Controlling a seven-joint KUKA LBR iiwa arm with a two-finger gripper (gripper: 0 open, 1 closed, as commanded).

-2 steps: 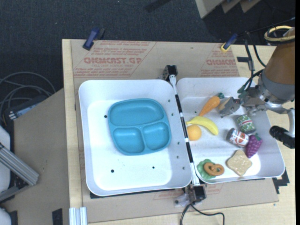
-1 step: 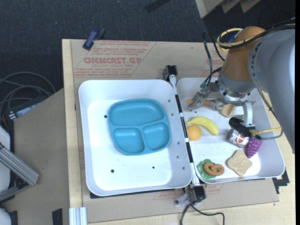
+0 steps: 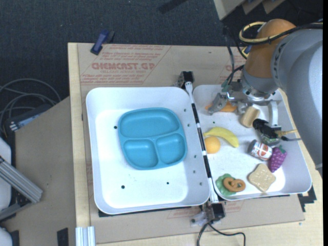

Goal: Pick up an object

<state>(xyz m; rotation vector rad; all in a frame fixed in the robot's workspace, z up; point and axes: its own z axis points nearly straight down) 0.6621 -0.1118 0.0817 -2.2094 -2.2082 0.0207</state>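
A: Where is the arm [image 3: 287, 50]?

B: It reaches in from the right and hangs over the far end of the right bin [image 3: 302, 181]. The pincer [image 3: 229, 97] sits low there, just beside a small orange piece [image 3: 227, 106]. Whether it is released or clenched cannot be told.

A: And the objects?

B: All in the right bin: a banana [image 3: 223, 135] touching an orange [image 3: 211, 145], a tan cylinder [image 3: 249, 117], a red can [image 3: 261, 149], purple grapes [image 3: 277, 159], a slice of toast [image 3: 262, 178] and a green plate with a pretzel [image 3: 230, 184].

A: The left bin [image 3: 97, 137]?

B: It holds a blue divided tray [image 3: 152, 137], lying flat on the worktop's [image 3: 77, 86] left side.
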